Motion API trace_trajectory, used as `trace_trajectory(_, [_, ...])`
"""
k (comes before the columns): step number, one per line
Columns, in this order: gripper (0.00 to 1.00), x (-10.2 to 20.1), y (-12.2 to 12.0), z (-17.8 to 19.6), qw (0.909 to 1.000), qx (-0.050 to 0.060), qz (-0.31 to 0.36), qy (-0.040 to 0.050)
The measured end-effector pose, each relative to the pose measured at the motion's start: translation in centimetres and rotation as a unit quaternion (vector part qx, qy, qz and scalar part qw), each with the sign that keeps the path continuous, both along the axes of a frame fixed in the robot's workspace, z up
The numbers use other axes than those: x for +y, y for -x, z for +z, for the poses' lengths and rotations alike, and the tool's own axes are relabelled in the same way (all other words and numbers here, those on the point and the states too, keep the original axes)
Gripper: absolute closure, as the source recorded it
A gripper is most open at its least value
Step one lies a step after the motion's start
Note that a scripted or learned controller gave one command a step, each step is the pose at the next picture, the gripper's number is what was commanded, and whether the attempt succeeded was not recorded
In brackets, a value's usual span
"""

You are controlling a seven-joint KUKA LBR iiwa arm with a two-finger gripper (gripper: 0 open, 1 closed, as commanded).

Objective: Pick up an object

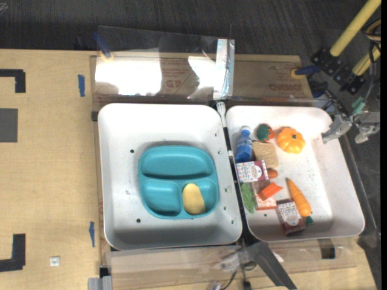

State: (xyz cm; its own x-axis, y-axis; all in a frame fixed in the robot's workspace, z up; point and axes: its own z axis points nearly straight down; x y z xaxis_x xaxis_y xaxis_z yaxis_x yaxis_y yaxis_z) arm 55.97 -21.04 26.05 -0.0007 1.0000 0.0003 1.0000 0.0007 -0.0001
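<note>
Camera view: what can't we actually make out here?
- Claw: at the right edge above the right bin; small and blurred, finger state unreadable.
- Cartons: print too small to read.
- Green item: half hidden under neighbouring clutter, identity unclear.
- Yellow object in the teal tray: too soft to identify.

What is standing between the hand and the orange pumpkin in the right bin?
Nothing visible does. The hand sits at the right bin's upper right rim, and the orange pumpkin lies to its left with bare white floor between them. The strawberry and blue bottle lie on the pumpkin's far side.
</note>
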Motion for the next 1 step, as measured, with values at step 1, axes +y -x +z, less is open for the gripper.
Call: trace_trajectory(1, [0.00,-0.95,7.00,-12.96,0.9991,0.005,0.042,-0.0041])
